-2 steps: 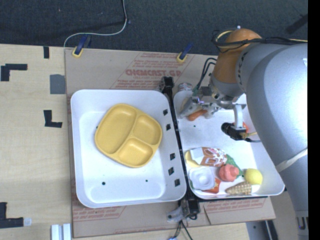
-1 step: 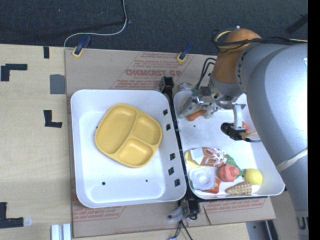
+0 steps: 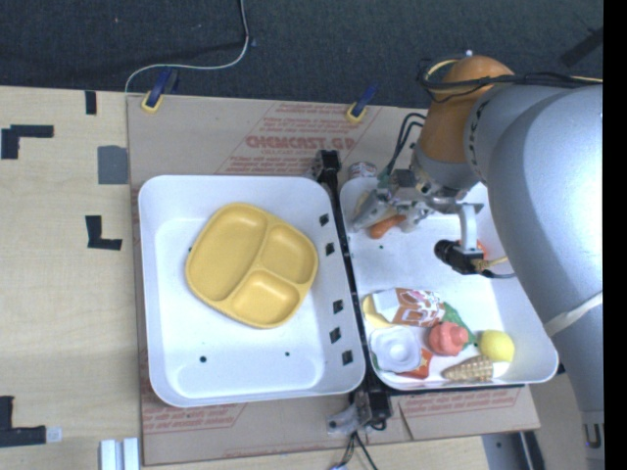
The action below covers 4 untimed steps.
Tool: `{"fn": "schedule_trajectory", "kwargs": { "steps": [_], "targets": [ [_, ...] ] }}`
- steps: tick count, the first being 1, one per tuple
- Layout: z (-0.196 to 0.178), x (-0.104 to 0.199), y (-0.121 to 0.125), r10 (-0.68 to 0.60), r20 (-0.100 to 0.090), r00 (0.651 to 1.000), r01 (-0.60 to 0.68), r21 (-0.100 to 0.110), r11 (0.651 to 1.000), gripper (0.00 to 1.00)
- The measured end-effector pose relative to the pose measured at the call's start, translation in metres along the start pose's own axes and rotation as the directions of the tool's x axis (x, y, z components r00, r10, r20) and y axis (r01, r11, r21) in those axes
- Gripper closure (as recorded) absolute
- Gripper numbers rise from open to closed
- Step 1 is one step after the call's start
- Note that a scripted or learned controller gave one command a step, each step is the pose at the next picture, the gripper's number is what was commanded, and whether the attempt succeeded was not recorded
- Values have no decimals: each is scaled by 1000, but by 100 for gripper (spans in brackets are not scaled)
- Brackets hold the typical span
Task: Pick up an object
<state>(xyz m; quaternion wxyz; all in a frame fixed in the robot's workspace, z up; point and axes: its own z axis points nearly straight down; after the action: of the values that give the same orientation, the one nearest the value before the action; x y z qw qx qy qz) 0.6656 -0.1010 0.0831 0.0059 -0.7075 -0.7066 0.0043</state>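
at top of right bin (image 3: 509, 355), gripper (image 3: 384, 213) over small orange item (image 3: 384, 226) (carrot-like); finger state unclear.

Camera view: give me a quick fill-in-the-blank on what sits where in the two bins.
1. The yellow divided plate lies in the ____ bin.
2. The lemon lies in the ____ bin.
3. The ice cream cone lies beside the lemon, near that bin's ____ edge.
4. The hand is over the ____ bin.

Missing words: left; right; front; right
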Motion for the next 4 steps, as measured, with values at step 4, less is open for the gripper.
{"fn": "schedule_trajectory", "kwargs": {
  "steps": [4],
  "targets": [
    [0, 5, 0, 0, 5, 1000, 0, -4, 1000, 0]
  ]
}}
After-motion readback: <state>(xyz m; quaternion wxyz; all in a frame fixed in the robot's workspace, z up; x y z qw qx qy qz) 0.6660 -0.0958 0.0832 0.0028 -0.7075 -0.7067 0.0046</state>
